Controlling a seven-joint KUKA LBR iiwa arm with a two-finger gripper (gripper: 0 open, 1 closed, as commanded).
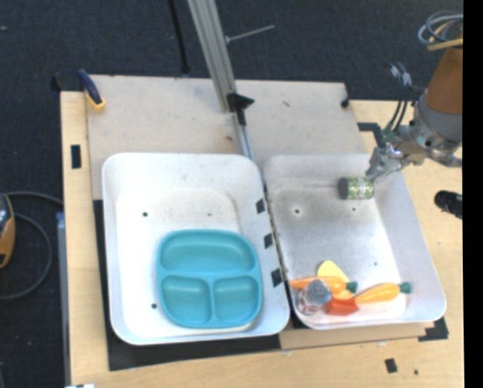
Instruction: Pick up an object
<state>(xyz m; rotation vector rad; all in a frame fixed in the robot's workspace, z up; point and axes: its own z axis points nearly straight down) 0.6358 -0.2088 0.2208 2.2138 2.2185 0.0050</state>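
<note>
Small can (356,188), right bin (403,217), pincer (380,166) above

Blue-handled clamp (90,89) at bench corner

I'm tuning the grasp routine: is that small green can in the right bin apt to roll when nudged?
Probably. The green can looks cylindrical and lies on its side on the right bin, so a push could roll it. Its small size suggests it is light. The gripper is just beside it.
</note>
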